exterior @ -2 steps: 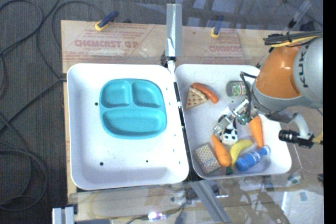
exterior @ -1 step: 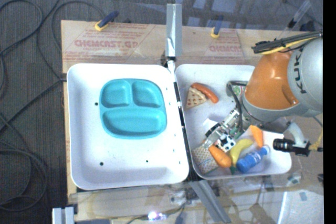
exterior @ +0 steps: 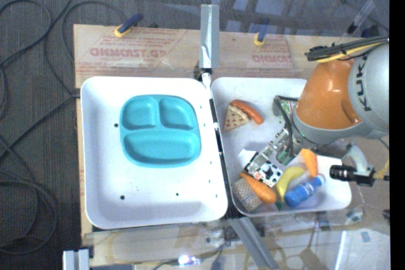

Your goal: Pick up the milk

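**Two bins, one cluttered corner: milk under the gripper**

Nearest edge of right bin [exterior: 253, 88]: blue bottle [exterior: 302, 191], carrot [exterior: 261, 188] and a brown meshed lump [exterior: 245, 194], all packed against the near wall. Probably heaped there by the slope of the bin floor toward its rim.

Just behind: banana [exterior: 288, 177], lying across the bottle and touching the milk carton [exterior: 266, 169]. Carton black and white, on its side, tilted, at the back of the pile and partly under the tool. Pressed by neighbours on its near and right sides, so little free room for a clean grasp there; left and far sides look more open.

Gripper [exterior: 283, 143] directly above and behind the carton, low in the bin, possibly touching it. Contact not resolvable. Jaw state: cannot tell, hidden by the wrist and by glare. Nothing confirmed as held. Judged as the approach or closing step; lift not yet done.

Risk, as judged: banana or carrot dragged up with the carton, or carton slipping out sideways.

Farther back: pizza slice [exterior: 235, 117] and sausage [exterior: 247, 110], near each other, well apart from the pile, no obstacle.

Arm [exterior: 329, 104] over the right half of this bin.

Left bin [exterior: 101, 199]: teal divided plate [exterior: 161, 131], centred, not involved.
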### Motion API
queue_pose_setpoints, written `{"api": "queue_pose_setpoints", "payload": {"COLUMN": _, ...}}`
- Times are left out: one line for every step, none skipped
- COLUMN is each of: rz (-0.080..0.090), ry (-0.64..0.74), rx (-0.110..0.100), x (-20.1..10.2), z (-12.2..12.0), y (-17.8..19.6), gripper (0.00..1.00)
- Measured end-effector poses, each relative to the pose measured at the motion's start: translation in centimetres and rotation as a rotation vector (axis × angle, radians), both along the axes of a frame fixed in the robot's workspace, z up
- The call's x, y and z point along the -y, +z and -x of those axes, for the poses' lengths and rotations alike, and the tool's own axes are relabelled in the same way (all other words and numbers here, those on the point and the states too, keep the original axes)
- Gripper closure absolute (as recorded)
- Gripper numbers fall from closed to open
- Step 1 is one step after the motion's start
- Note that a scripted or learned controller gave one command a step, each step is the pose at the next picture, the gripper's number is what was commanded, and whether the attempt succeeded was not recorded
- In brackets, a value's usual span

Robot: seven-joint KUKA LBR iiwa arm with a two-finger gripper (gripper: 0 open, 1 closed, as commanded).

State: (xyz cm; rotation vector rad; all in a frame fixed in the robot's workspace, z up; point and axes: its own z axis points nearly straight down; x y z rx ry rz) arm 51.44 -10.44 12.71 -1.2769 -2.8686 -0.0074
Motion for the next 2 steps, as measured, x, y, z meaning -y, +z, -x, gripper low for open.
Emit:
{"api": "queue_pose_setpoints", "payload": {"rz": 0.0, "ry": 0.0, "rx": -0.001, "x": 0.0, "z": 0.0, "y": 0.0, "gripper": 0.0}}
{"api": "queue_pose_setpoints", "payload": {"rz": 0.008, "ry": -0.083, "rx": 0.022, "x": 0.9, "z": 1.6, "y": -3.4, "gripper": 0.0}}
